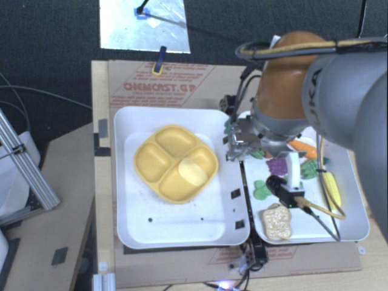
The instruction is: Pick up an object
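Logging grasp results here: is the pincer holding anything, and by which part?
Cannot be told. The pincer is hidden under the arm's wrist above the right bin; no item is visibly gripped.

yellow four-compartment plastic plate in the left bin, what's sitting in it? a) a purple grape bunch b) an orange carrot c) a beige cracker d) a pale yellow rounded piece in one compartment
d: a pale yellow rounded piece lies in one compartment on the right side of the yellow four-compartment plastic plate, which sits in the left white bin.
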{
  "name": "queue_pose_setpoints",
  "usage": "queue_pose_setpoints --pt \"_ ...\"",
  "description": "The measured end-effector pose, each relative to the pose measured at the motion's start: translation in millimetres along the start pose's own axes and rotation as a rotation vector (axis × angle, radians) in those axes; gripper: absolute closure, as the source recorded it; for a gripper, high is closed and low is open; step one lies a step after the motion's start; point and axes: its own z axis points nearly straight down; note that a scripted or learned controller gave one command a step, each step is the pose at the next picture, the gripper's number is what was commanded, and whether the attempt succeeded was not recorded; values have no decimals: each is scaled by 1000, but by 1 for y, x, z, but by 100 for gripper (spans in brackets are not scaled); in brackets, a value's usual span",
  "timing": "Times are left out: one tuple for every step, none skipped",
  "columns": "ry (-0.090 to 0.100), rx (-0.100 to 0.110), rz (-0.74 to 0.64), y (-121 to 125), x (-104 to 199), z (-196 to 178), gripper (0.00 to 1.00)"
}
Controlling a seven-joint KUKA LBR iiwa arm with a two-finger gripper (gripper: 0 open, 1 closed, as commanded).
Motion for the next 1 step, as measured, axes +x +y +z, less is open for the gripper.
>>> queue_pose_setpoints --pt "-2 -3 4 23 3 17 100"
